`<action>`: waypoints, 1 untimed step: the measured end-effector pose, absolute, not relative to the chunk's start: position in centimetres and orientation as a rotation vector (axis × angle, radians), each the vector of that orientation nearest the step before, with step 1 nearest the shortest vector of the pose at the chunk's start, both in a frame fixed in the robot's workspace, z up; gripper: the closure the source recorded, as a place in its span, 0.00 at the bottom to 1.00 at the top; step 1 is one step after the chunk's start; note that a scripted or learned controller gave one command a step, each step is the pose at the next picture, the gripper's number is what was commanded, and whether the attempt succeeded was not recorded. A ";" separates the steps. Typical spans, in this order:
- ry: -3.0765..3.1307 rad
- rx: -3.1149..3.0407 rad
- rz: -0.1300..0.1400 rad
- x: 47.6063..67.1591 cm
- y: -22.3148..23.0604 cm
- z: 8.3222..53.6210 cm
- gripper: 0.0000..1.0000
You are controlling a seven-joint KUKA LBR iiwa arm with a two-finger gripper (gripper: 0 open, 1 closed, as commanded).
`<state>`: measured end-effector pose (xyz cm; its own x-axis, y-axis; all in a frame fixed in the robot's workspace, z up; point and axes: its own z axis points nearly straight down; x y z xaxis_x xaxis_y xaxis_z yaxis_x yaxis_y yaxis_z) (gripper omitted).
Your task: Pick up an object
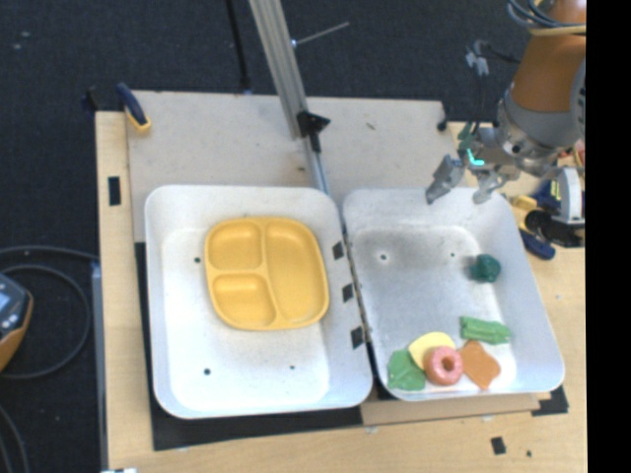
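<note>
My gripper (463, 186) hangs over the far right corner of the right bin (414, 254), its two grey fingers (440, 180) spread apart with nothing between them. Below it in the bin lies a dark teal ball (483, 268). At the bin's near edge sits a cluster: a green strip (485, 330), a yellow piece (430, 347), a pink ring (444, 365), an orange piece (480, 363) and a green leaf shape (403, 371).
The left bin (177, 363) holds a yellow divided plate (266, 271). A slanted metal pole (281, 62) rises from the bench behind the bins. Blue and yellow clamps (537, 227) lie right of the right bin.
</note>
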<state>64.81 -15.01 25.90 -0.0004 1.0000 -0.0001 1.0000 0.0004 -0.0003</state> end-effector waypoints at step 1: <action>-2.224 -2.222 -0.002 64.9 -15.0 26.0 0.00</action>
